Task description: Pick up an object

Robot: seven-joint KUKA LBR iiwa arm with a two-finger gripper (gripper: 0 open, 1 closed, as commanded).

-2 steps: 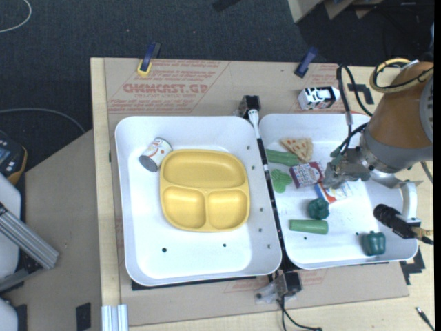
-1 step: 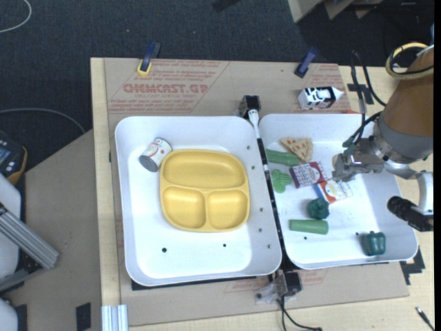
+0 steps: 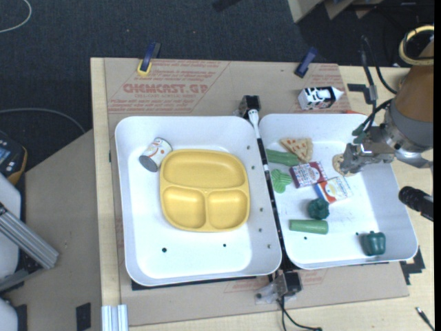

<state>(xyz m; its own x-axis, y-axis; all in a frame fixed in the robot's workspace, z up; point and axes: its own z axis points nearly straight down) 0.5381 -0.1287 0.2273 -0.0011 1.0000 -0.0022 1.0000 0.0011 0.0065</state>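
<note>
My gripper (image 3: 353,158) hangs over the upper right part of the right bin (image 3: 386,205), just beside a small tan round piece (image 3: 338,163). Below it lie a white and red packet (image 3: 335,188) and a dark red packet (image 3: 306,174). A tan wedge-shaped slice (image 3: 296,146) sits at the bin's top left. Green pieces lie along the left side: a long one (image 3: 279,158), a light one (image 3: 280,180), a dark one (image 3: 318,208) and a cylinder (image 3: 308,226). A dark green pepper (image 3: 373,243) rests near the bottom right corner.
The left bin (image 3: 138,205) bears a yellow divided plate (image 3: 204,188) and a small tipped can (image 3: 154,154) at its upper left. A black and white object (image 3: 320,96) lies on the bench behind the right bin. A black part (image 3: 419,202) juts in at the right.
</note>
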